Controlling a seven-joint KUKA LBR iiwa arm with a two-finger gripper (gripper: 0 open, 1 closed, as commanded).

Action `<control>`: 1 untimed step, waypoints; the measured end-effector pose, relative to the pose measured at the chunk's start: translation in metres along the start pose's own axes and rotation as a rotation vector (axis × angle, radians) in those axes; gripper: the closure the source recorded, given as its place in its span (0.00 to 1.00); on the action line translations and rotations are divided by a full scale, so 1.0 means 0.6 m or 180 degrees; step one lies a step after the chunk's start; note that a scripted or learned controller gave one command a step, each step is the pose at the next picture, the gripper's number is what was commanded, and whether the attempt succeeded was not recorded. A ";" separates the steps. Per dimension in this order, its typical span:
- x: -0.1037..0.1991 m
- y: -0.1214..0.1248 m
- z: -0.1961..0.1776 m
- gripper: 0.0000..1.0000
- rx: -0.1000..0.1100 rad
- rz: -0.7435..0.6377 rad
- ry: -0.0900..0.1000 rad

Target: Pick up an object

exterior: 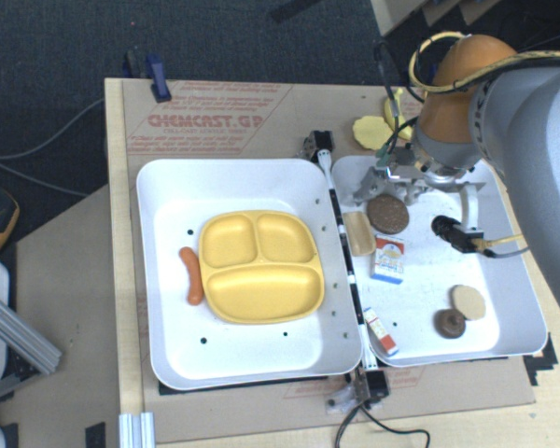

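My gripper (392, 192) hangs over the far left part of the right bin (504, 339), its fingers spread open. A dark brown round disc (388, 216) lies flat on the bin floor just in front of the fingertips, touching or nearly touching them; it is not lifted. Beside the disc lie a tan block (359, 234) and a small white, blue and red box (388, 259). A second small box (379, 332) rests at the bin's near left corner. A pale round piece (468, 300) and a brown round piece (450, 323) sit near the front right.
The left bin (163, 250) holds a yellow divided plate (259, 267) with an orange sausage (192, 275) at its left side. A yellow object (372, 132) lies on the bench behind the right bin. The divider between the bins runs close to the gripper's left.
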State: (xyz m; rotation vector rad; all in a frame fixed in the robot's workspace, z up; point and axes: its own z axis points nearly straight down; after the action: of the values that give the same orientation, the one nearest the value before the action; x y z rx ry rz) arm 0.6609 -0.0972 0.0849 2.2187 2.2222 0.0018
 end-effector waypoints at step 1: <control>-0.044 0.010 0.000 0.00 -0.0003 0.0010 -0.0004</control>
State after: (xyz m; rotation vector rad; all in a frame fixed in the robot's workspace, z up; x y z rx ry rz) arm 0.6668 -0.1235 0.0849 2.2211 2.2176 0.0014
